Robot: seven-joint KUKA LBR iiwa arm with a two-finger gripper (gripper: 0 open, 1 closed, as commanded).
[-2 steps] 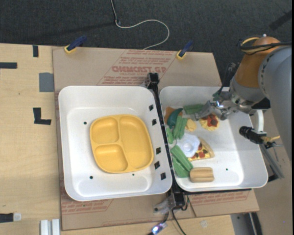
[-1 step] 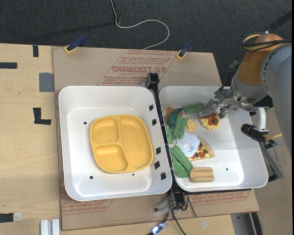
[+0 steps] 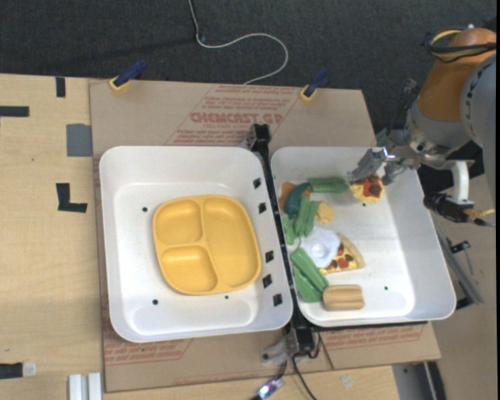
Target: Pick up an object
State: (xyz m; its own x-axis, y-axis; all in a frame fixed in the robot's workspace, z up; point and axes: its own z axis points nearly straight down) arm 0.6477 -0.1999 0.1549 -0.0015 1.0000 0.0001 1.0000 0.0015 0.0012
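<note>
Cardboard underlies two glossy white bins. At right-centre, the gripper pinches a small red-and-yellow toy food piece, lumpy plastic, above the right bin's upper corner.

Red, upside-down "CHEMCAST" lettering on the cardboard sheet.

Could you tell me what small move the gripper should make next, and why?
Probably lower a little and close. The gripper hovers in the right bin right by the small red and yellow toy, and no toy shows between its fingers, so the pick looks unfinished.
</note>
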